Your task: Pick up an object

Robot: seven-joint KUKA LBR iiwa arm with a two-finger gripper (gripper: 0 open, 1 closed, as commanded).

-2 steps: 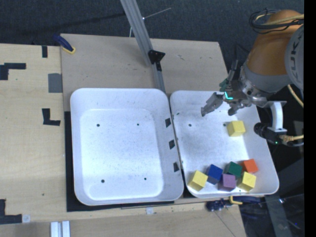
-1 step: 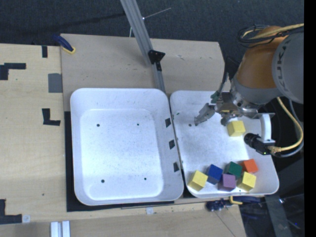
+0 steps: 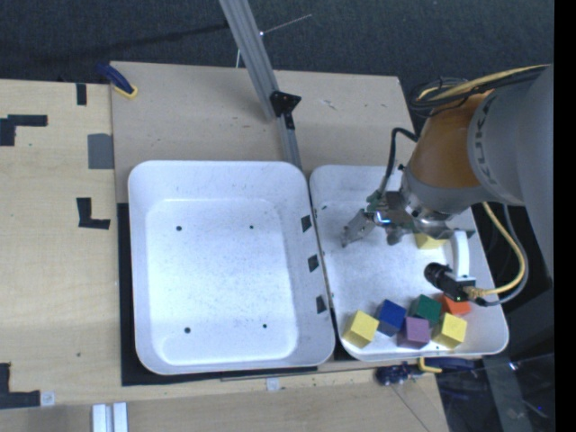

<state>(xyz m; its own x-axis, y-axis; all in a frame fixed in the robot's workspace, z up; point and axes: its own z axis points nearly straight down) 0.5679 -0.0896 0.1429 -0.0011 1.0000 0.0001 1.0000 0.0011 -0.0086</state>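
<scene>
Camera view: blocks cluster at near edge of right bin [image 3: 335,207] — yellow block [image 3: 362,328], blue block [image 3: 391,316], purple block [image 3: 417,331], green block [image 3: 426,310], second yellow block [image 3: 453,329], orange block [image 3: 457,307]. Jaws [image 3: 358,229] appear spread, holding nothing, over bare bin floor, well apart from cluster. Risk: closing here grabs nothing; tight packing may block finger entry, nudge neighbours. Left bin [image 3: 144,187] beside.

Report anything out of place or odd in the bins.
Nothing stands out. The blocks sit clustered in the near corner of the right bin, none spilled outside, and the gripper hovers above that bin's floor.
</scene>
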